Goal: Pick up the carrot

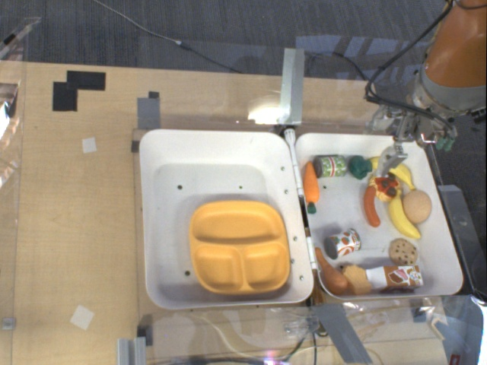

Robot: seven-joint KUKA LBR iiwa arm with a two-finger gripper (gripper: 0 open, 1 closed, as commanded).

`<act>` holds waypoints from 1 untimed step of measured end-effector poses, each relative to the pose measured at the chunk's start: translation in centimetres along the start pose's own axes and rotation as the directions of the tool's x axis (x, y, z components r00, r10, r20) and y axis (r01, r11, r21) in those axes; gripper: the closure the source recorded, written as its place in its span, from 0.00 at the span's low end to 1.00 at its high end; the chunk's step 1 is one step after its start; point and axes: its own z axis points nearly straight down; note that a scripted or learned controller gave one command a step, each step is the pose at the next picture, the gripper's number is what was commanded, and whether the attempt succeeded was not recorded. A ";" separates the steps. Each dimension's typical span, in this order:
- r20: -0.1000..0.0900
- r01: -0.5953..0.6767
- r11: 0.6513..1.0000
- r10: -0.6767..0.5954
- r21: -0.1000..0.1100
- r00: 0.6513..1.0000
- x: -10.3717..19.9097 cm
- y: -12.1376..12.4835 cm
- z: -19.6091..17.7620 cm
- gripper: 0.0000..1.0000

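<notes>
- The table carries two shallow white bins side by side: the left bin and the right bin.
- The left bin holds a yellow compartment tray, lying toward its near side.
- The carrot lies in the right bin along the left wall, just beside the divider between the bins, orange body with the green end pointing toward the near side.
- A green-capped bottle lies just to the right of the carrot's far end.
- A sausage, a banana and an egg lie in the right half of the same bin.
- A small can, a cookie and a second bottle lie toward the near side.
- The arm enters from the right, above the far right corner of the right bin.
- The hand hangs over the far right area of the right bin, near the banana, well apart from the carrot.
- Hand state: cannot be determined from this view; nothing is seen grasped.
</notes>
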 end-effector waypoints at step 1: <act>-0.008 -0.095 0.995 0.095 0.000 0.995 8.1 -2.6 8.0 0.00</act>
